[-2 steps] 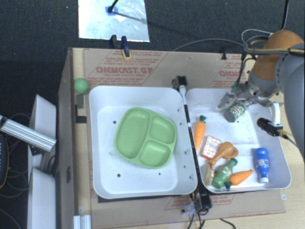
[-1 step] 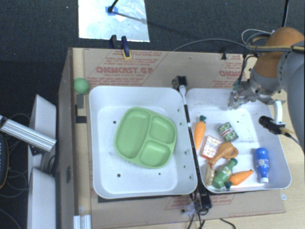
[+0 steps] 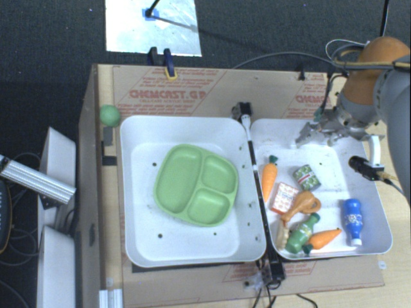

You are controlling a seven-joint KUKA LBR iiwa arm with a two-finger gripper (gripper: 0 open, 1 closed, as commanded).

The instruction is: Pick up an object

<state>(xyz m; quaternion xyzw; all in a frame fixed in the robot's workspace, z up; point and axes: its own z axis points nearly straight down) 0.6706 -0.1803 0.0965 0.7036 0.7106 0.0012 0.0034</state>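
Note:
The right bin (image 3: 379, 233) holds several toys. There are a long orange carrot (image 3: 268, 179), a small green box (image 3: 307, 177), a red and white packet (image 3: 283, 197), a tan drumstick (image 3: 301, 205), a green bottle (image 3: 300, 233), a short carrot (image 3: 323, 237) and a blue bottle (image 3: 352, 220). My gripper (image 3: 317, 135) hangs over the bin's far end, above bare white floor, well apart from the toys. Its fingers are spread open with nothing between them.
The left bin (image 3: 138, 236) holds a green divided plate (image 3: 196, 185). A black divider (image 3: 255, 178) runs between the bins. A green ball (image 3: 110, 115) sits at the bench's left edge. A black part (image 3: 365, 168) on a cable hangs over the right bin's right rim.

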